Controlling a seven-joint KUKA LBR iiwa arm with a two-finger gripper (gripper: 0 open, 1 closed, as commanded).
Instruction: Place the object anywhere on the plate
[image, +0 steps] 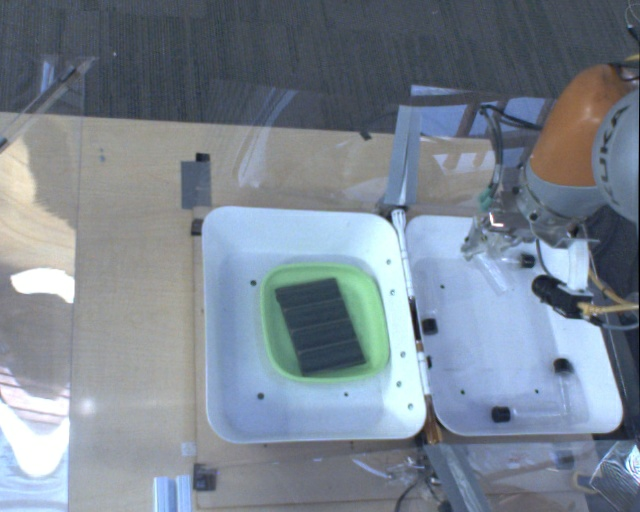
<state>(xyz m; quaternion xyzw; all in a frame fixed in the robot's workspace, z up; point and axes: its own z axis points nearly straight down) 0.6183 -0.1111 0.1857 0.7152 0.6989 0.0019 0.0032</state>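
A square green plate (274, 300) with rounded corners sits in the middle of the left white bin (232, 400). On the plate lies a dark grey ribbed rectangular block (319, 326), slightly turned, covering most of the plate's floor. My gripper (488, 238) hangs over the far edge of the right white bin (470, 300), below the arm's orange band (572, 128). It is well to the right of the plate and apart from the block. Nothing shows between its tips.
Small black pieces (429, 325) (499, 412) (562, 366) lie on the right bin's floor. A raised divider (411, 300) separates the two bins. A metal post (404, 160) stands behind them. The wooden bench (120, 300) extends to the left.
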